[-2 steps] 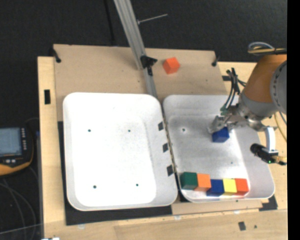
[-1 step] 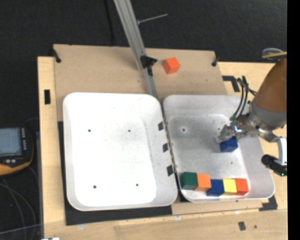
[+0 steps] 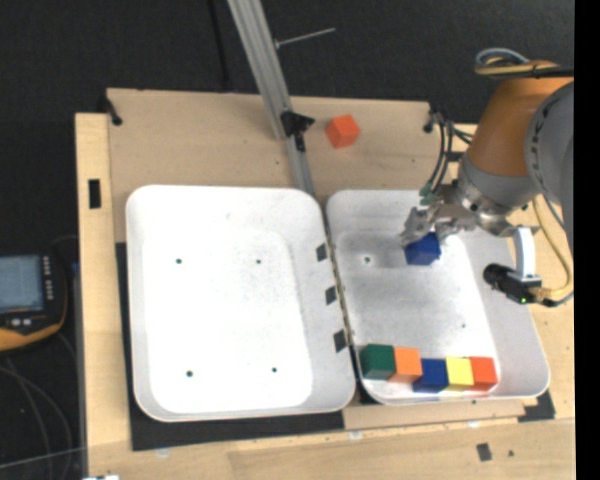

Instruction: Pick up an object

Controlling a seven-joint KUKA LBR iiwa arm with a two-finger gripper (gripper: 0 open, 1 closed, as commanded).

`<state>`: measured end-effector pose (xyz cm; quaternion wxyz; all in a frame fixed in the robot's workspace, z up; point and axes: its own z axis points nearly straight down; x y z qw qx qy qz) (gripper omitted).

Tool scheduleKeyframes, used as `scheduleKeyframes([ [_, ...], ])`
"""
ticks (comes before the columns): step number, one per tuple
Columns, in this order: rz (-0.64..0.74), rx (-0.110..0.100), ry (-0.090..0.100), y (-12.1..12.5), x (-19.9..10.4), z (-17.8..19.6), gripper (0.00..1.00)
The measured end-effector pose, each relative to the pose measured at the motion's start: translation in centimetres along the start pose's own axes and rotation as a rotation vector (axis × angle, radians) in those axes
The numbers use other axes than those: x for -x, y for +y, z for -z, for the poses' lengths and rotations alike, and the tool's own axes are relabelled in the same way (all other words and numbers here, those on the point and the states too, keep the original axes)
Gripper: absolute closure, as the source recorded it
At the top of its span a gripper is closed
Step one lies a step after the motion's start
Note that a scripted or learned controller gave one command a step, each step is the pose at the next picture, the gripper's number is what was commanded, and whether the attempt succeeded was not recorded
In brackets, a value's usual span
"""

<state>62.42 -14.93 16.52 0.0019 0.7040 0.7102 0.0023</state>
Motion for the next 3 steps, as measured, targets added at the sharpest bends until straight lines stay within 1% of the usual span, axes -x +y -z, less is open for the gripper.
scheduleKeyframes([
  [1,-0.004,-0.007,0.001,-11.5,-8.3,3.3,1.0],
  [2,0.0,-0.001,0.001,-4.3,-13.4,3.1,1.0],
  [3,0.001,-0.005,0.002,-2.7,-20.4,3.1,1.0],
])
